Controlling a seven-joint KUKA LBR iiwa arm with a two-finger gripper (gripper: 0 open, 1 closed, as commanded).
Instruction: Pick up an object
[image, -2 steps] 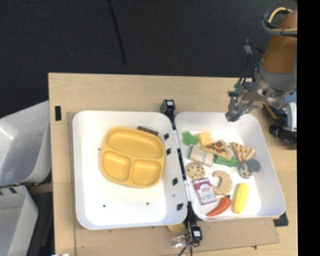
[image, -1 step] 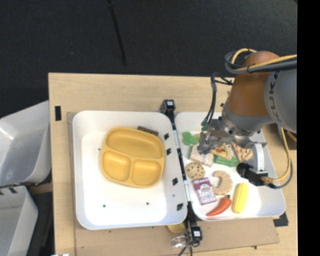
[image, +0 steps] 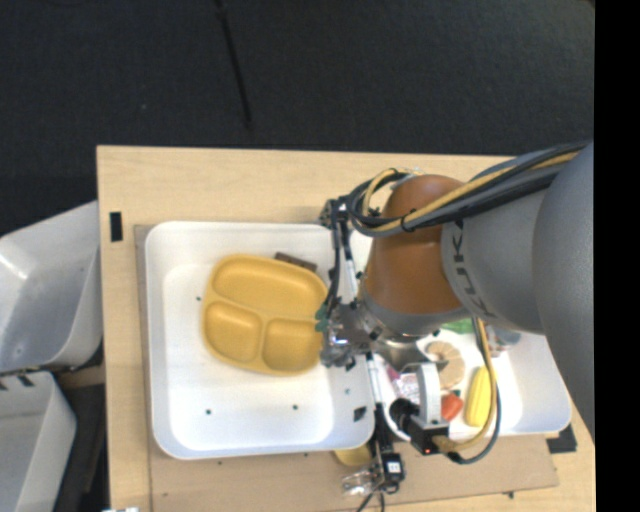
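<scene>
A yellow divided plate (image: 262, 315) lies in the left bin (image: 180, 400), a little right of its middle. A small dark brown piece (image: 293, 261) peeks out behind the plate. My gripper (image: 343, 343) hangs under the orange band (image: 415, 250) at the divide between the two bins, right beside the plate's right rim. The wrist covers most of it. In the right bin (image: 540, 400) lie a long yellow object (image: 478, 395), a small red object (image: 452, 408) and a round white and brown piece (image: 446, 360).
The grey arm (image: 530, 250) covers much of the right bin. A green scrap (image: 462, 325) shows beneath it. Cables (image: 410, 420) dangle over the right bin's front. A yellowish thing (image: 350, 457) and a metal piece (image: 365, 485) sit on the bench front.
</scene>
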